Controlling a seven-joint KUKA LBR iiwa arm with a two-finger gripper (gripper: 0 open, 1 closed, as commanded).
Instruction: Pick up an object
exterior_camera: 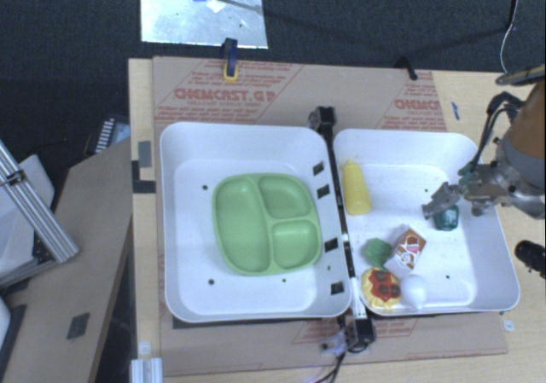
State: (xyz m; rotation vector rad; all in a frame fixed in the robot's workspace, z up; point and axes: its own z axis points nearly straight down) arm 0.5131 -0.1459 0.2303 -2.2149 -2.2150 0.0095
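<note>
The arm [522, 159] enters from the right, cut off by the frame edge, so most of it is out of sight. In the left bin [183, 202] lies a green divided tray [264, 223]. In the right bin [486, 270], a yellow bottle [355, 187] lies with its long axis running front to back, cap toward the far wall. The gripper [445, 202] hangs over a small teal object [446, 219]; whether its fingers are spread or clamped cannot be told, nor whether it touches the object. Near the front corner cluster a green piece [376, 250], a red-and-white carton [408, 251], a pizza toy [381, 287] and a white ball [415, 290].
</note>
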